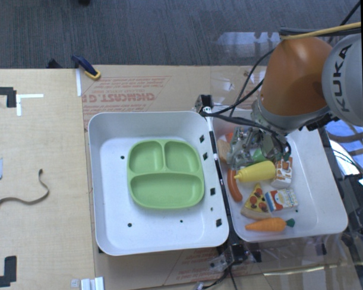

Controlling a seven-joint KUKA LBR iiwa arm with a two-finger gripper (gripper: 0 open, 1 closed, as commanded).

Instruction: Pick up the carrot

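Carrot [267, 225] flat at right bin [318, 217] near edge; end effector [251, 146] above toy pile, finger state unclear

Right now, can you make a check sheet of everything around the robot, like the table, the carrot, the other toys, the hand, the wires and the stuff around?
Surface: wooden bench bearing two white bins side by side, left bin and right bin.
Job's things: carrot lies flat at the near edge of the right bin, green end to the right, nothing on top of it.
Clutter: green divided plate in the left bin; in the right bin a yellow bottle, sausage, pizza slice, small cartons.
Hand: hand hangs over the far part of the right bin, away from the carrot.
Cables: black wires run beside the arm.
Surroundings: dark floor, cardboard sheet, curled strip.
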